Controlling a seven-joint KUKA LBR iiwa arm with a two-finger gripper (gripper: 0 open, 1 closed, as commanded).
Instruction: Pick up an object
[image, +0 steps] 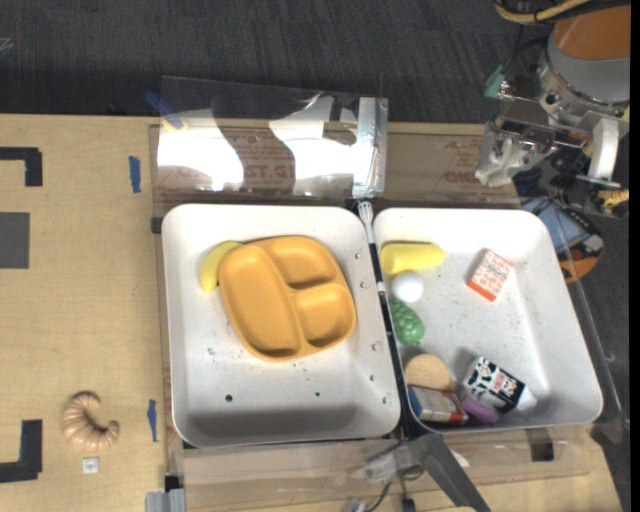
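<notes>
Though my pincer (497, 165) hangs in plain view above the bench beyond the far rim of the right bin (540, 232), its pale fingers blur together against the cardboard, so I cannot tell how far apart they stand; nothing shows between them and they touch none of the objects. In the right bin, a yellow banana-shaped piece (410, 257) lies against the left wall at the far end, with a white ball (407, 288) and a green knobbly lump (406, 322) just beside it along that wall. A red and white carton (489, 274) sits apart near the far right, with bare floor all round it, and its lettering is too small to read. At the near edge a tan sponge-like piece (429, 372), a black and white cow-patterned box (493, 383) and a purple item (480, 410) crowd together. In the left bin (190, 330) an orange divided tray (285, 294) covers part of a yellow object (212, 264). A curled tan toy (89, 420) lies on the bench at the left.
</notes>
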